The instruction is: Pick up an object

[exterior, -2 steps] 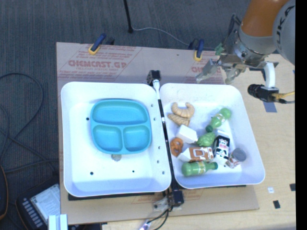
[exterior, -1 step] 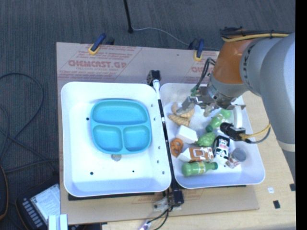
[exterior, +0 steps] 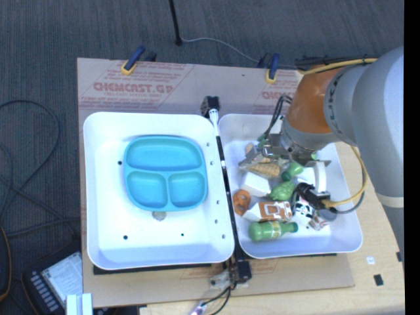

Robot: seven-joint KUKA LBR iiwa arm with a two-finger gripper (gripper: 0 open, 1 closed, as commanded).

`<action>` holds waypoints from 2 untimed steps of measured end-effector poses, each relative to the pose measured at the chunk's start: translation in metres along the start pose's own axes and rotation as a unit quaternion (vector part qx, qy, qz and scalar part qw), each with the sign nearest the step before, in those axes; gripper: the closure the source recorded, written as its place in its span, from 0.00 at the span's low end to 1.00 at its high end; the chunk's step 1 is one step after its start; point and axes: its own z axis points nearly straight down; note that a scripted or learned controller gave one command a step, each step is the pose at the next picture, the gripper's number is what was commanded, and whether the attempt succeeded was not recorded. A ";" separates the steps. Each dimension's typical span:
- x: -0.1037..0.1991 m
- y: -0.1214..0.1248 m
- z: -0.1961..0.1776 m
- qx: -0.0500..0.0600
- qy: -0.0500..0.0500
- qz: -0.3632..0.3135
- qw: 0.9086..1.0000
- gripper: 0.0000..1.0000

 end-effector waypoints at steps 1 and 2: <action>-0.001 0.000 -0.010 0.000 0.000 0.000 1.000 1.00; 0.032 -0.081 -0.096 0.008 0.003 0.000 1.000 1.00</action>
